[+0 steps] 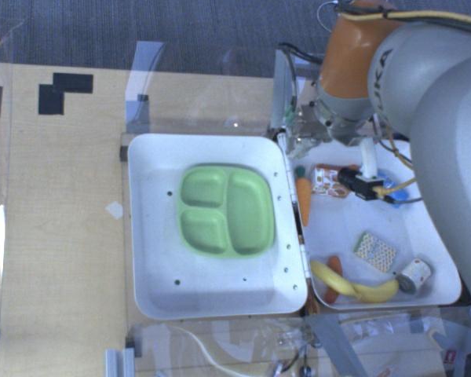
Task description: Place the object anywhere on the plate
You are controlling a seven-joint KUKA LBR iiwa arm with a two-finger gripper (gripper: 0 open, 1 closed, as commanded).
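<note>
Robot lab: plywood bench [63, 210], clear guard panels [141, 85], white bins [153, 289].

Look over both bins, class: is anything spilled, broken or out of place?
Nothing stands out. The green plate lies flat in the left bin. The carrot, banana and small packets lie loose in the right bin, none spilled.

The left bin [141, 234] is taken up in its middle by a green plate [224, 210]; bare floor is left round the plate, widest along the near side. The right bin [443, 285] is crowded: a carrot [304, 199] lies against the shared wall, a packet [327, 181] just beside it, a banana [353, 284] along the near wall, with a patterned card [375, 251] and a small can [414, 273] close by. Its far end is overhung by the arm [424, 77].
</note>
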